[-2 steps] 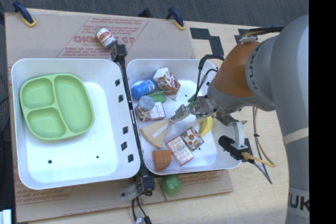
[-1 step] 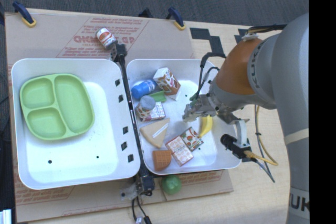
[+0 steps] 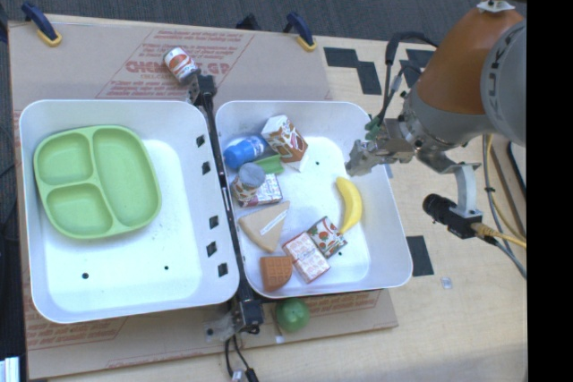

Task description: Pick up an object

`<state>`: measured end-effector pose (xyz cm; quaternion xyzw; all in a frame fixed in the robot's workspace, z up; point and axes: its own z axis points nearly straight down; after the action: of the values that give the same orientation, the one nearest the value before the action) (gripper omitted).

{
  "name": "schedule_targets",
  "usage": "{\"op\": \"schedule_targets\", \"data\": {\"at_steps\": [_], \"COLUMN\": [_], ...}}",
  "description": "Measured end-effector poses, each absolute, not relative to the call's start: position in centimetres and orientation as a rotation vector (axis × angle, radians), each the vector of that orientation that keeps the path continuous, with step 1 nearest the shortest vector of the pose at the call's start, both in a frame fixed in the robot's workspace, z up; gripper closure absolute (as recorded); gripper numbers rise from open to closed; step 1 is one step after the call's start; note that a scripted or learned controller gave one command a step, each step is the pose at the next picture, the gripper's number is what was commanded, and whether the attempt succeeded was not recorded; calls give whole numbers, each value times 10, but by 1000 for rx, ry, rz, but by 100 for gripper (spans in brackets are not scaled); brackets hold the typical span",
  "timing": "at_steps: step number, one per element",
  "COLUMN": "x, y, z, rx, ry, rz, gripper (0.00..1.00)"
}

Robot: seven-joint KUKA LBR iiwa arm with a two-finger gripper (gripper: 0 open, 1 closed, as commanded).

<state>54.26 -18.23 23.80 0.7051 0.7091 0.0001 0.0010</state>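
The right bin (image 3: 358,116) holds a yellow banana (image 3: 351,204), a blue bottle (image 3: 243,151), a small carton (image 3: 285,140), a grey-lidded jar (image 3: 252,178) on a printed packet, a pale wedge (image 3: 266,226), an orange block (image 3: 277,271) and two small printed boxes (image 3: 315,250). My gripper (image 3: 361,158) hangs over the bin's right rim, just above the banana's upper end. Nothing shows between its fingers.
The left bin (image 3: 116,277) holds a green divided plate (image 3: 96,181). A small can (image 3: 180,64) lies on the cardboard behind the bins. A green ball (image 3: 291,314) sits in front of the right bin. Blue clamps (image 3: 302,29) hold the cardboard's back edge.
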Motion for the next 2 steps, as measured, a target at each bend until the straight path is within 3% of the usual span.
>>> {"op": "schedule_targets", "data": {"at_steps": [1, 2], "x": [584, 584], "y": [-200, -200], "z": [205, 206], "rx": [2214, 2213], "ry": [2230, 2230], "rz": [-3, -3], "gripper": [100, 0]}}
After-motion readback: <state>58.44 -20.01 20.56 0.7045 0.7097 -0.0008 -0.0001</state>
